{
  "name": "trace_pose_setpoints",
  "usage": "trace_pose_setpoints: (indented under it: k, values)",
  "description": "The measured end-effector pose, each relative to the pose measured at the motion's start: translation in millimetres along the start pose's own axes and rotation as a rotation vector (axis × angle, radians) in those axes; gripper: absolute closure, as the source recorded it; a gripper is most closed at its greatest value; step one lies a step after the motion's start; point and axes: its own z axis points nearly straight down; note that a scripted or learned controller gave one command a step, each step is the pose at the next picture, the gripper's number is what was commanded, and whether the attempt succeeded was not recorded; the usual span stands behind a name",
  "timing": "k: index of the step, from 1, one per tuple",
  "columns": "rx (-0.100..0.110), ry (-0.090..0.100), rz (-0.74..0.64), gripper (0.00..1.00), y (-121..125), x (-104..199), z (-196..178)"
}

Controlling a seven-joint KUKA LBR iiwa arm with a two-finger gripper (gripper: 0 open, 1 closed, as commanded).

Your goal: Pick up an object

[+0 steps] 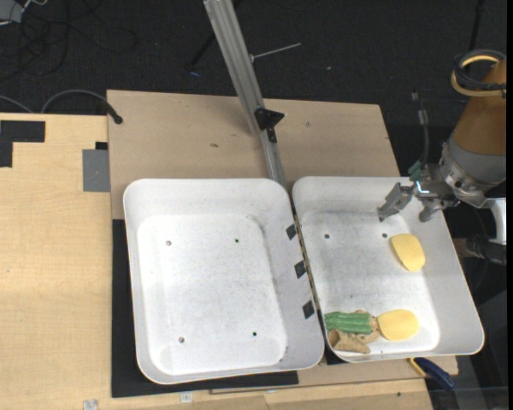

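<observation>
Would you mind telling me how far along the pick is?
Nothing is lifted yet. The open gripper sits over the right bin, just above a yellow piece, with nothing between its fingers. Still to do: descend, close and lift. Three more items lie at the near edge.

From my remote seat this reads as a robotics lab, not a home or shop. I see a plywood bench (179,135) bearing two white bins (145,196) side by side on a black mat, an aluminium rail (239,75) slanting up from between them (a camera or sensor mast, by the look of it), loose cables (17,7) trailing over dark carpet behind, and the grey and orange arm (479,135) reaching in over the right bin.
</observation>
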Motion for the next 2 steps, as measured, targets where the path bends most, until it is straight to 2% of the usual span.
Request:
trace_pose_setpoints:
  k: [1, 2]
  values:
    - [-0.004, -0.002, -0.003, 0.00, 1, 0, -3]
    - [0.000, 0.000, -0.004, 0.00, -2, 7, 43]
